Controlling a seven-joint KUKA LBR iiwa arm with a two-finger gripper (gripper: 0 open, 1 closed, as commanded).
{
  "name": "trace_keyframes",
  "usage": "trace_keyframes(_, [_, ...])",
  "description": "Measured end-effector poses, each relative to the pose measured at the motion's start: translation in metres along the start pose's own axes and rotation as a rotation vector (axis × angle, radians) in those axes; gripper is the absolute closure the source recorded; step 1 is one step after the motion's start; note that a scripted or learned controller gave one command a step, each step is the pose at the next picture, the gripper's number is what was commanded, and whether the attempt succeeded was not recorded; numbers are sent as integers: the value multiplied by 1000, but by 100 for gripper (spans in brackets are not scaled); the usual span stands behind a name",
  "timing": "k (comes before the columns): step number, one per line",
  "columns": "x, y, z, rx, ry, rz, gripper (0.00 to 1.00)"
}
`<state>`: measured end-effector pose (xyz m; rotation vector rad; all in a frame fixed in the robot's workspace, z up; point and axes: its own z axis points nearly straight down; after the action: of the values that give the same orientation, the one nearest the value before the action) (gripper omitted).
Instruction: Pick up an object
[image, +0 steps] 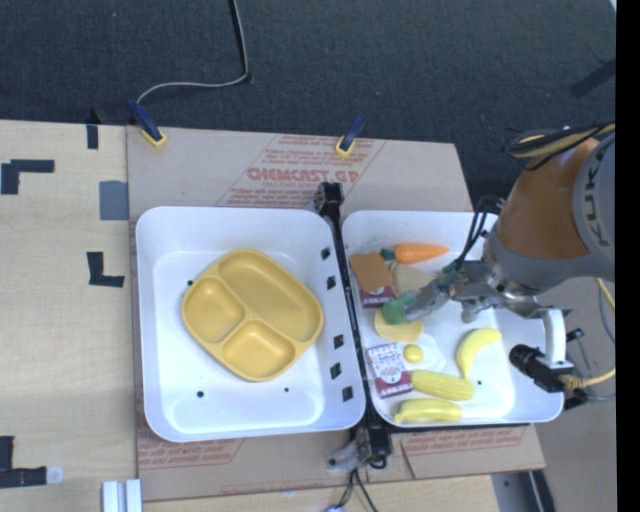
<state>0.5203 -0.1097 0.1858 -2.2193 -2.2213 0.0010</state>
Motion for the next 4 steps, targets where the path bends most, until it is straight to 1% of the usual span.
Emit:
trace_keyframes(1, [-29,86,98,-10,-3,-1,0])
trace_keyframes(2, [-29,85,89,-7,-2,-1,100])
trace_keyframes(3, [33,116,1,-3,0,-2,100])
trace_keyframes(4, [32,115,2,-1,-1,-1,0])
